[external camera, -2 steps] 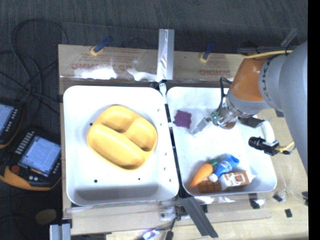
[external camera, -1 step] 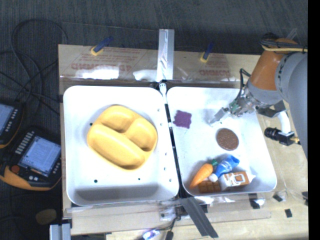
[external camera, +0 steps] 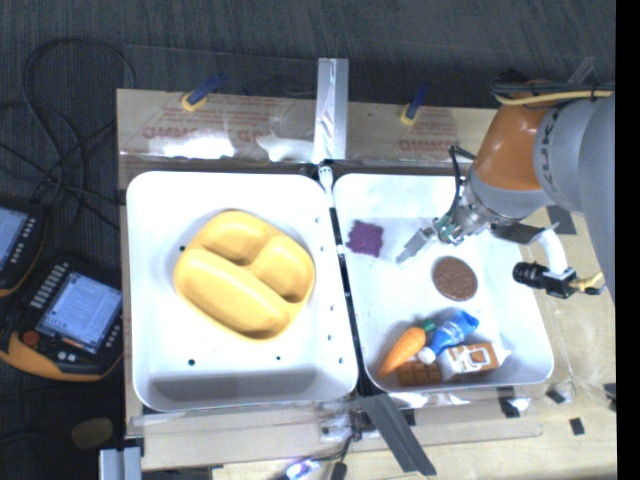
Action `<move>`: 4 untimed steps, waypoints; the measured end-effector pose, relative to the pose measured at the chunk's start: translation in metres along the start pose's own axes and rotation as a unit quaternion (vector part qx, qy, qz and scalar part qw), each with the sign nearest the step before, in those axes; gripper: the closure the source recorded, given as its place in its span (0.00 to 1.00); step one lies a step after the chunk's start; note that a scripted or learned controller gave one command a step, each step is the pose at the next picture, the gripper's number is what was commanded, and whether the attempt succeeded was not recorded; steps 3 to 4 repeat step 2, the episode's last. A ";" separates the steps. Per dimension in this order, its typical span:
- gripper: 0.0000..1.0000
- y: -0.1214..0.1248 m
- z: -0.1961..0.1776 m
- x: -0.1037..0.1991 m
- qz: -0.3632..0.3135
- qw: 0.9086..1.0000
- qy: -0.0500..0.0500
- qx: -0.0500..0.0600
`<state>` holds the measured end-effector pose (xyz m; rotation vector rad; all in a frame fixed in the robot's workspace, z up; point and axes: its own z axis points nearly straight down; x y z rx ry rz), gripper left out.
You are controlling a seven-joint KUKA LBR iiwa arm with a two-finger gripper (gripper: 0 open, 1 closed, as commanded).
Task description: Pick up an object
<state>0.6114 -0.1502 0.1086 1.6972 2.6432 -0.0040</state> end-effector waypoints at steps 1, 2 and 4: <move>0.00 0.007 0.020 -0.013 -0.143 0.990 -0.003 -0.003; 0.00 -0.073 -0.058 0.002 -0.073 0.997 0.001 0.000; 0.00 -0.073 -0.058 0.002 -0.073 0.997 0.001 0.000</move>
